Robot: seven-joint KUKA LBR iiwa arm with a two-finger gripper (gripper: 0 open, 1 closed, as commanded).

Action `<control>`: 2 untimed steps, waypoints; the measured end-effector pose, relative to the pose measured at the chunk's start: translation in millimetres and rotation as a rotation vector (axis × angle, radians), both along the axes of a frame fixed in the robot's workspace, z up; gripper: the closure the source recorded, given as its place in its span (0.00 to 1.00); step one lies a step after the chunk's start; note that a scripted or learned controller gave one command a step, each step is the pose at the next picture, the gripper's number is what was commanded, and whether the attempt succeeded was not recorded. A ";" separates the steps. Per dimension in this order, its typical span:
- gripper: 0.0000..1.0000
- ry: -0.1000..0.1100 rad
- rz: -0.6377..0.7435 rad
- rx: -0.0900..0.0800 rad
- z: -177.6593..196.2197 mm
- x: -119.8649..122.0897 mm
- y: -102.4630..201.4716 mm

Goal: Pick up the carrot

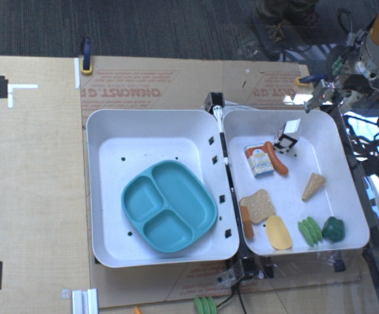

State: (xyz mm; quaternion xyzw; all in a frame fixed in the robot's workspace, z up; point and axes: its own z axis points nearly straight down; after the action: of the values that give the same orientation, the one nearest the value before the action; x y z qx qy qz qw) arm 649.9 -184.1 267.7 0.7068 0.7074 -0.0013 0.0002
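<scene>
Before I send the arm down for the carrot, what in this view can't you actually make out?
- Gripper: small and lost in cables at the right bin's far corner; finger state unreadable.
- Carrot: its upper end meets a small black-and-white object, too small to identify.
- Thin orange piece: partly under the bread slice; its identity is unclear.
- Green item: cut off by the bottom edge.

Orange carrot (276, 159) lying diagonal in right bin (346, 195)
</scene>
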 end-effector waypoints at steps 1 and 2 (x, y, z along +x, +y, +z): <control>0.00 0.002 -0.079 0.002 -139.1 -33.9 79.7; 0.00 0.002 -0.154 0.001 -176.9 -99.3 84.1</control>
State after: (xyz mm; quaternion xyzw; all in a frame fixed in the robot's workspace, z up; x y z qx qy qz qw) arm 550.6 -100.0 90.8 0.7591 0.6510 -0.0015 -0.0011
